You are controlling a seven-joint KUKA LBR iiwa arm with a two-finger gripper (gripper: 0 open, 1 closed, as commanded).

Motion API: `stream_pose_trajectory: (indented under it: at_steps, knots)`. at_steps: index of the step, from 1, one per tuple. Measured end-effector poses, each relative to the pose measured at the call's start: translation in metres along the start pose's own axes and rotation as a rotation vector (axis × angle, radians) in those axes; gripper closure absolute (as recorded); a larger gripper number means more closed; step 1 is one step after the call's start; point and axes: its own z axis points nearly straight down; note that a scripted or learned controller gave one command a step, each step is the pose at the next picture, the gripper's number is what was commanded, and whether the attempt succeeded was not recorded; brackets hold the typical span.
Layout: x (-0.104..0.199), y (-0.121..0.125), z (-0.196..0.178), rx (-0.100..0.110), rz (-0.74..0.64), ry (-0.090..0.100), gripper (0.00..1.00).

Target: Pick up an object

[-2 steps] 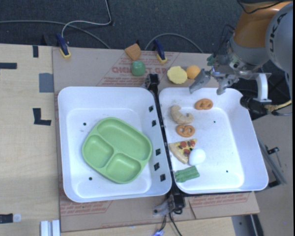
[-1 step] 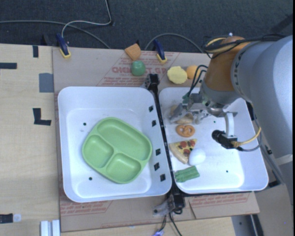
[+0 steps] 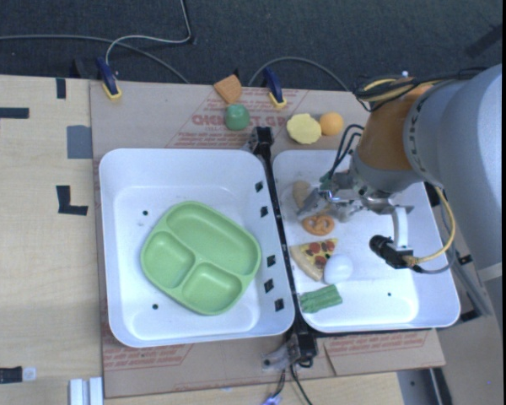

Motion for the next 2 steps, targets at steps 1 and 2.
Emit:
stream_pose_trajectory:
  at_steps: [1, 2]
  knots:
    - [0.0143, -0.0046, 0.0001, -0.001, 0.0, -0.002, 0.0]
    - [0.0141, -0.0043, -0.0097, -0.002, 0.0, -0.002, 1.0]
